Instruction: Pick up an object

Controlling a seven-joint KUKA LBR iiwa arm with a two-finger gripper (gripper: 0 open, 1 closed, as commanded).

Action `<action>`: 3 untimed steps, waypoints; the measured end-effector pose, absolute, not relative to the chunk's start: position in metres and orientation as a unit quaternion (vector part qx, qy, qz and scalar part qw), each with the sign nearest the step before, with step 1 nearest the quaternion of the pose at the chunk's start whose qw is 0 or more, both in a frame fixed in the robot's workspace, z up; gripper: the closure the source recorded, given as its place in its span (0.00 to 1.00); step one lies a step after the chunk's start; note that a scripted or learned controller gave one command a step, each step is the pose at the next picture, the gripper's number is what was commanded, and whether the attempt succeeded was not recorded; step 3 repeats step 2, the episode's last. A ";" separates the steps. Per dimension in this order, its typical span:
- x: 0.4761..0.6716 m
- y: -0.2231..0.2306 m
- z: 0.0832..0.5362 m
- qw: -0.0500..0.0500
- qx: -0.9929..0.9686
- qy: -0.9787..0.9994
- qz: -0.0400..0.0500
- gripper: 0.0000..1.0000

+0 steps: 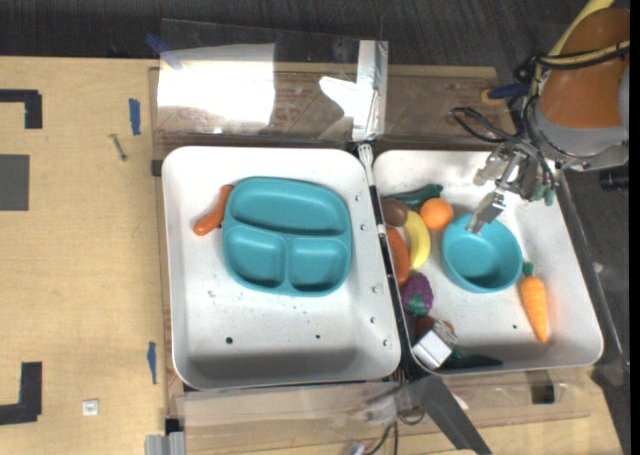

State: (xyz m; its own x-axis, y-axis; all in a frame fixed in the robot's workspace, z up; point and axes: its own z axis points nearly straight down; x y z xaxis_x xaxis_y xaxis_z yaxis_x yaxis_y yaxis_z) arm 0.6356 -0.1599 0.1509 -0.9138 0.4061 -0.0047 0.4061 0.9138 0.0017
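Note:
My gripper (497,195) hangs over the far side of the right bin (570,273), just above the rim of a teal bowl (483,254). Its metal fingers (489,211) point down-left toward the bowl, with nothing visible between them. An orange ball (436,214) lies left of the bowl, next to a yellow banana (417,236). A carrot (535,307) lies at the bowl's right front. A purple fruit (417,292) sits along the bin's left wall.
The left bin (190,273) holds a teal divided plate (286,234) and an orange sausage-like piece (211,211) at its left. A brown item (397,214), a green item (420,192) and a white block (432,349) crowd the right bin's left side.

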 end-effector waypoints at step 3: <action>0.617 -0.109 0.090 0.005 0.250 0.968 0.000 0.00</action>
